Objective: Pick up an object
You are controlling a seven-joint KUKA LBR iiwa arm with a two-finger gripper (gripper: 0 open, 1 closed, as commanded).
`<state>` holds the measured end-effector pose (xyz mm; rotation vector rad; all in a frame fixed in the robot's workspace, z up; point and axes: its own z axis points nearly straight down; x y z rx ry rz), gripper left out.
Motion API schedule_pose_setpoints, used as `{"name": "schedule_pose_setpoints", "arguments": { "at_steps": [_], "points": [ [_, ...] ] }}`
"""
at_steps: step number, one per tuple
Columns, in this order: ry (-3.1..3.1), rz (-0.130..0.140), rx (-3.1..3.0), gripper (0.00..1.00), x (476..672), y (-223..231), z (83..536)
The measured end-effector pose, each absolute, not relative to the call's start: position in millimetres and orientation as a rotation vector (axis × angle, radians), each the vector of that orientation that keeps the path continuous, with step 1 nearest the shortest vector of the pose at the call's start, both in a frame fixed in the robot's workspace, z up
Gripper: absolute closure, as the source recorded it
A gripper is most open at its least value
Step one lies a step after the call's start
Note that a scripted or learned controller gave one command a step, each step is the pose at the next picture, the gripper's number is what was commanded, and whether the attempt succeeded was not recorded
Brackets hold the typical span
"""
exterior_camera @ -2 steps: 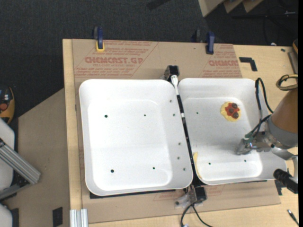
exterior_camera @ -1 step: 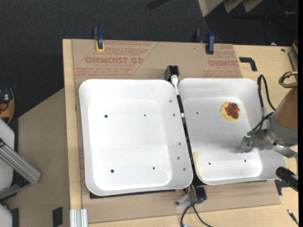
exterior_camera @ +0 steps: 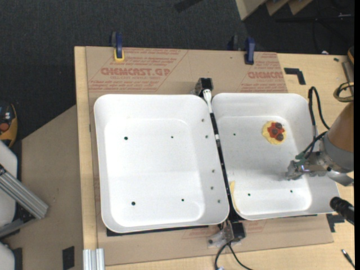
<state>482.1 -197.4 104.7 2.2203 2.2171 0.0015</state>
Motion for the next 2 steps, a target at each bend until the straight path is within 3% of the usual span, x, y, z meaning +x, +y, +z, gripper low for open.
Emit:
{"name": "schedule_pose_setpoints", "arguments": {
  "at_steps": [2],
  "points": [
    [2.214, 0.003, 2.217, 1.0, 483.0, -198, 125]
  ]
}}
